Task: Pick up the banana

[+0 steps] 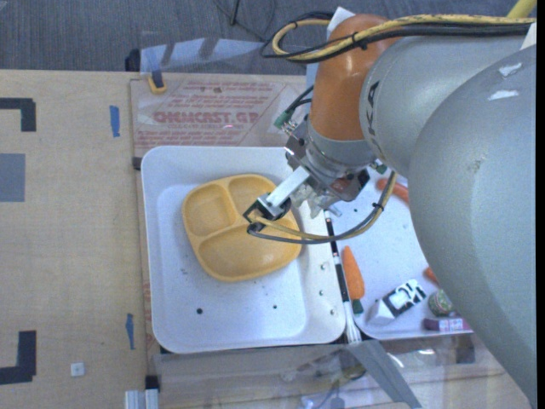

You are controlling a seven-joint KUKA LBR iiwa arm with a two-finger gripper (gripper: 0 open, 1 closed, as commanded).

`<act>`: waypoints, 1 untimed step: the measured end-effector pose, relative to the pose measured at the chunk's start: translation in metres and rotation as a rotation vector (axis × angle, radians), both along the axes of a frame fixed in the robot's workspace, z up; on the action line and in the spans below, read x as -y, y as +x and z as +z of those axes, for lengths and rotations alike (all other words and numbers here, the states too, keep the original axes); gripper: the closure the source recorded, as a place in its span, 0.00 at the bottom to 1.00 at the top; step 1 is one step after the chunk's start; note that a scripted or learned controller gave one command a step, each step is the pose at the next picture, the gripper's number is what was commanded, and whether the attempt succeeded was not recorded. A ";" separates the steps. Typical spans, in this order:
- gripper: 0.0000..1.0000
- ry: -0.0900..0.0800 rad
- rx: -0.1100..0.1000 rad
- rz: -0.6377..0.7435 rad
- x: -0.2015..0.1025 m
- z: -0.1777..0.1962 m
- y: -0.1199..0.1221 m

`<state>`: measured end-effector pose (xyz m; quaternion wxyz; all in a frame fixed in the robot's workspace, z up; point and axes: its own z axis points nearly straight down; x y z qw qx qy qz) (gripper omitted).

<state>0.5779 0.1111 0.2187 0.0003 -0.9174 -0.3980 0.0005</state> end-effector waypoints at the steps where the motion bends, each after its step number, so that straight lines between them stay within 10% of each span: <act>1: 1.00 0.000 0.000 -0.060 0.053 0.085 0.056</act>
